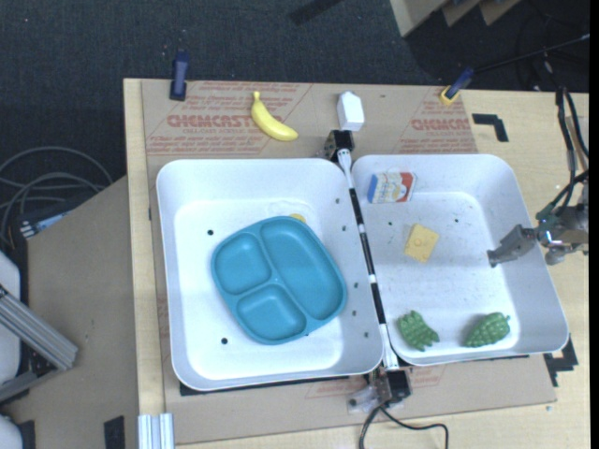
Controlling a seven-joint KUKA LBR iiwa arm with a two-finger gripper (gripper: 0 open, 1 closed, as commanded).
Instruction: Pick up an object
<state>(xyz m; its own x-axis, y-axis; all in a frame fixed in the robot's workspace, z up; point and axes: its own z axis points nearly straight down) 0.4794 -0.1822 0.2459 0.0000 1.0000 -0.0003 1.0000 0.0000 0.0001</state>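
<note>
The gripper [510, 247] is seen low at the right bin's [468, 181] far-right wall; whether its jaws are wide or narrow cannot be told. Nothing is seen held. A green toy [487, 329] lies nearest, just below; a yellow block [421, 242] sits further leftward. A descent here may be judged to strike bare floor.

left bin [187, 195]: blue divided plate [277, 278]
right bin [477, 181]: yellow block [421, 242], small carton [389, 187], two green pieces [416, 329] [487, 329]
end effector [510, 248]: over right bin's right side
counter [309, 110]: banana [271, 120]
</note>
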